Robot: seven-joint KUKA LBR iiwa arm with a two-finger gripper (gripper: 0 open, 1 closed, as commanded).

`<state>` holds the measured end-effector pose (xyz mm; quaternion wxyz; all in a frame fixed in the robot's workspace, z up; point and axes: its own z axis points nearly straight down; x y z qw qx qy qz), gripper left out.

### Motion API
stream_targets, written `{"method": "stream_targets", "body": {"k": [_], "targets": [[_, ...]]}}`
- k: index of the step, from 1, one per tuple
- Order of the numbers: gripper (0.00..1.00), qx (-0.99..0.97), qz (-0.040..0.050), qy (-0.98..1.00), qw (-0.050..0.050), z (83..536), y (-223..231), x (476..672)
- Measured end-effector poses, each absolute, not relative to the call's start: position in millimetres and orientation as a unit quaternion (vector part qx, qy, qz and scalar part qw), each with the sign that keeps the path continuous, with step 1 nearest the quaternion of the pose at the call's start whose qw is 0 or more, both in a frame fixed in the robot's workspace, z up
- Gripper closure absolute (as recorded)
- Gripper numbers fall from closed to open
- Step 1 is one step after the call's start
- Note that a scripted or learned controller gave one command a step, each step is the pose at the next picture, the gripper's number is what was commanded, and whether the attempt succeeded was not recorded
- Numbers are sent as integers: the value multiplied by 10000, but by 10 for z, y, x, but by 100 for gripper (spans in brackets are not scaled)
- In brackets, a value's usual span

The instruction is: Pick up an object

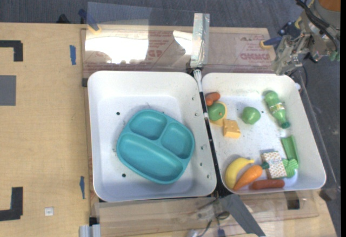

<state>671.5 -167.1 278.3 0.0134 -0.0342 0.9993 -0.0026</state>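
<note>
Nearest you, a carrot (pixel 248 176) lay inside the right bin (pixel 254 147). Your gripper (pixel 288 58) hung beyond its far corner. Whether open or closed, you couldn't tell.

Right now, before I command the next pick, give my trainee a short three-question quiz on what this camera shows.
1. True or false: the teal divided plate lies in the left bin.
2. Which item lies nearest the right bin's far right corner? A) banana B) green bottle C) cheese wedge
3. Fill in: the gripper is outside the bins, beyond the ____ bin's far right corner.

Key: 1 true; 2 B; 3 right.
</note>
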Motion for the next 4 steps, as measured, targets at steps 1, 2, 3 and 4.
{"method": "stream_targets", "body": {"k": [1,2,3,4], "targets": [[100,-226,-14,9997,102,3727,-1519,6690],[100,-1721,-17,9851,38,3401,-2246,6674],[100,-1806,-37,9835,87,4105,-2227,6681],[100,-2741,-24,9617,61,4259,-2219,6681]]}}
